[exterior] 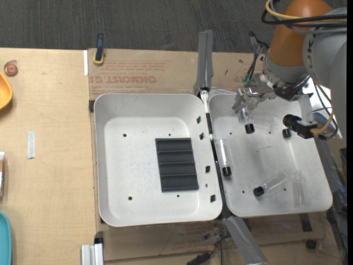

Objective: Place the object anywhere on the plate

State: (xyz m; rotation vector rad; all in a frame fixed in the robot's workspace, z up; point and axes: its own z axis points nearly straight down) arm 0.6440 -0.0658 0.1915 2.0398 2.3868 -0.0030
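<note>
The grey arm with its glossy orange band [295,16] is reaching in from the right, and its hand [242,108] is hovering over the far left corner of the right bin [309,203]. How wide the hand is standing, I cannot tell. The task's things, clear plastic tubes with black caps, are lying flat on the smooth white floor of that bin: one tube [222,156] is resting along the left wall, another tube [270,185] is lying slantwise near the front, well apart from the hand. The plate [176,164], a dark ribbed rectangle, is sitting in the middle of the left bin [110,148]. Brown cardboard [132,73] is covering the bench.
</note>
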